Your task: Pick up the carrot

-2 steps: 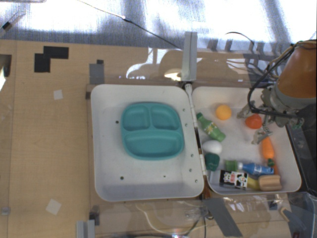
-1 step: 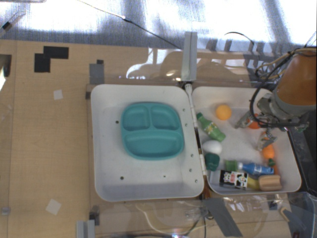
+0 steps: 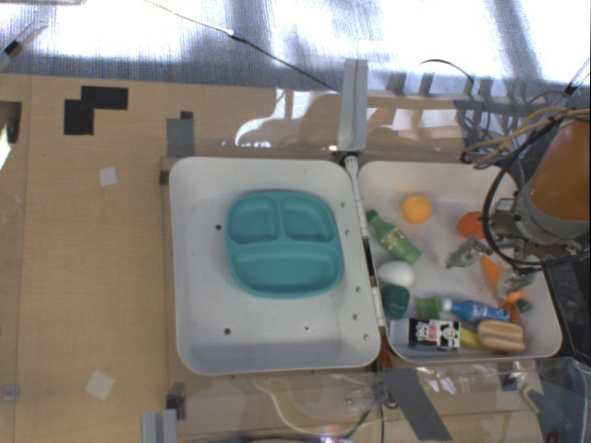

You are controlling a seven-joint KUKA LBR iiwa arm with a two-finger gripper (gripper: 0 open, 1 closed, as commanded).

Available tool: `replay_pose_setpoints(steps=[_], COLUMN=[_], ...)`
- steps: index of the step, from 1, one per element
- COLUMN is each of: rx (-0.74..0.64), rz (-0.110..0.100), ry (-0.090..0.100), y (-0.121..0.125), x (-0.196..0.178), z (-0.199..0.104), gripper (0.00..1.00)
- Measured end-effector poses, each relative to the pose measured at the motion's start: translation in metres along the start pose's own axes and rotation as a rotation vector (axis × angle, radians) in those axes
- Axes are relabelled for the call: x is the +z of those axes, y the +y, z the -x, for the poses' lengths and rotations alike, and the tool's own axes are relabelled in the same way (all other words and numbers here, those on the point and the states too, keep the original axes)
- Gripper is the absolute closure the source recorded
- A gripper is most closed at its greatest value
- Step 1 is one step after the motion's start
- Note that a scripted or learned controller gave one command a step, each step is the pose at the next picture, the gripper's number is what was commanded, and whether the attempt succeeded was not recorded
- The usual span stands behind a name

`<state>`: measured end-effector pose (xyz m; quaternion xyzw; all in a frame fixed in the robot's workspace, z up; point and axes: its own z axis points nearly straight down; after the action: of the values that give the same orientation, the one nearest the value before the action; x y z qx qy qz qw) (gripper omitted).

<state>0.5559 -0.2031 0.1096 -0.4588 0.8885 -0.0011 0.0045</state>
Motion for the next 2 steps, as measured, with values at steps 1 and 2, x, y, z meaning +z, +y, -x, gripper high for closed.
replay_pose_setpoints(steps=[1,2], rx=[-0.192,-0.193], rz=[0.006,-0.010], ry=[-0.009,-0.008], y=[0.003,-0.001], x=[0.020,0.007], z=[0.010,0.010], gripper=[0.00,1.00])
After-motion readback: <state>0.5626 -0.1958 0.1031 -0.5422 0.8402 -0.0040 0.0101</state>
